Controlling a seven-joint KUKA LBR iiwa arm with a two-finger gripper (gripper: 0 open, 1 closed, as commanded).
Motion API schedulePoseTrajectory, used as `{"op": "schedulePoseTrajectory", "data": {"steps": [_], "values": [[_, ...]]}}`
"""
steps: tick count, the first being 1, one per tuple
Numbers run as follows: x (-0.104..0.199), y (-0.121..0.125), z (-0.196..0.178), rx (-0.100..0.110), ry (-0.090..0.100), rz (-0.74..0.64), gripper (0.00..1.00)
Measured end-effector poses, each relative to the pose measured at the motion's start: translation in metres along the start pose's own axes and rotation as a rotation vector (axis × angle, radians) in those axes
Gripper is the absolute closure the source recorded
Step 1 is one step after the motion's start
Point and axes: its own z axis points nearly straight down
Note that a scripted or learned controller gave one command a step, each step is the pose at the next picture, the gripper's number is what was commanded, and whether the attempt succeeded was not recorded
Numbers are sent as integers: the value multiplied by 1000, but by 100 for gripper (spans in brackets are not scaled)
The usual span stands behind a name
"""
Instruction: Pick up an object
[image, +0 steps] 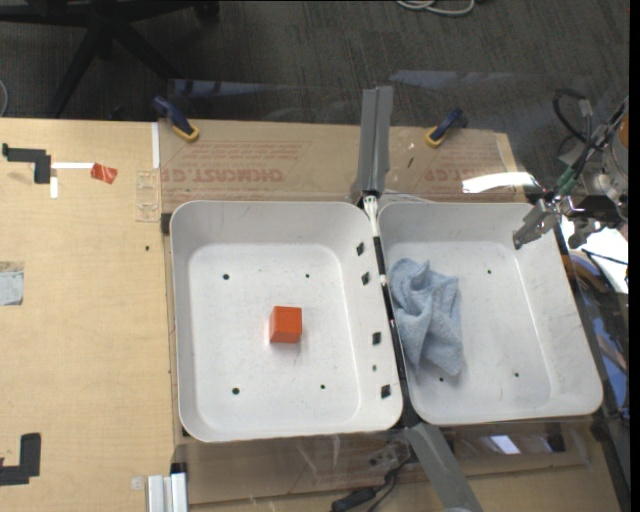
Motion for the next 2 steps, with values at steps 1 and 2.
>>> {"op": "schedulePoseTrajectory", "data": {"steps": [1, 2], "values": [[35, -63, 158, 2, 1, 247, 0], [61, -3, 180, -3, 1, 262, 0]]}}
